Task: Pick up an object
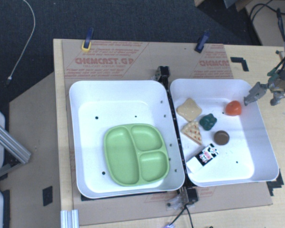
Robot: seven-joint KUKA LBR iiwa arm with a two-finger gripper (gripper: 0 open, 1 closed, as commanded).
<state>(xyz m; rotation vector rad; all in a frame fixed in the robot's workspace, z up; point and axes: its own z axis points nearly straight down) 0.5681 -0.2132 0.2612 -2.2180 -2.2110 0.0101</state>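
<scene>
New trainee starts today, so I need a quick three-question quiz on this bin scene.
1. True or false: the green tray lies in the right bin.
2. Which item lies nearest the gripper? A) orange ball B) brown disc C) cow-print card
3. Fill in: the waffle piece lies just below the ___ slice.

Key: 1 false, it lies in the left bin; 2 A; 3 bread.

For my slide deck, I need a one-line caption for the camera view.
Robot hand at the right bin edge near an orange ball; green divided plate in the left bin.
</scene>
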